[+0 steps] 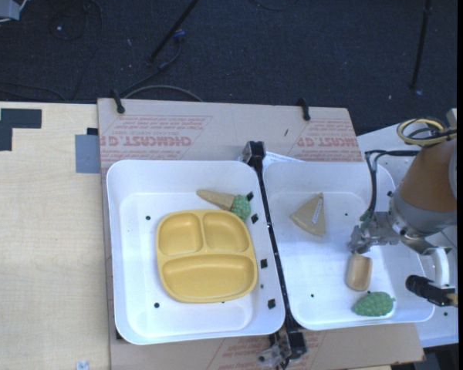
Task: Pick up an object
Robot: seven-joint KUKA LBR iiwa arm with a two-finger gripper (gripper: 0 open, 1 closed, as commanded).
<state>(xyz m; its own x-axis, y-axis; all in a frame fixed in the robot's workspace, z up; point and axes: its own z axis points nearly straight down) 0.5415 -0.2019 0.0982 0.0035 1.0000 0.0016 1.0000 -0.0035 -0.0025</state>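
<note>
In the right bin lie a tan wedge near the back left, a small tan rounded block toward the right, and a green knobbly piece near the front edge. My gripper hangs at the right side of this bin, just above the tan block's far end. Nothing shows between its fingers. The left bin holds a yellow divided tray and a tan cone with a green tip behind it.
The arm reaches in over the right bin's right wall. A black divider clamp sits between the bins at the back. Cardboard lies under both bins, and wooden bench spreads to the left.
</note>
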